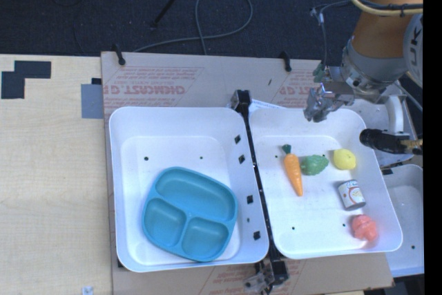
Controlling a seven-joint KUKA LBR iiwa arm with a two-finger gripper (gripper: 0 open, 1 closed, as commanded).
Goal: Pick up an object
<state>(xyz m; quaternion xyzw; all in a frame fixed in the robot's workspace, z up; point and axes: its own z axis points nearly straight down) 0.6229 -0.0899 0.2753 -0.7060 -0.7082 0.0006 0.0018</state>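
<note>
In the right bin [324,245] lie an orange carrot [294,173], a green leafy vegetable [314,164] touching it, a yellow lemon [344,159], a small tin can [352,194] and a pink lumpy toy [364,227]. My gripper [319,108] hangs above the bin's far edge, behind the carrot and the green vegetable. Nothing shows between its fingers.
The left bin [131,141] holds a blue divided plate [190,213]. A black divider with clips [250,179] runs between the two bins. Cardboard [173,83] lies under both bins, with cables on the dark floor behind.
</note>
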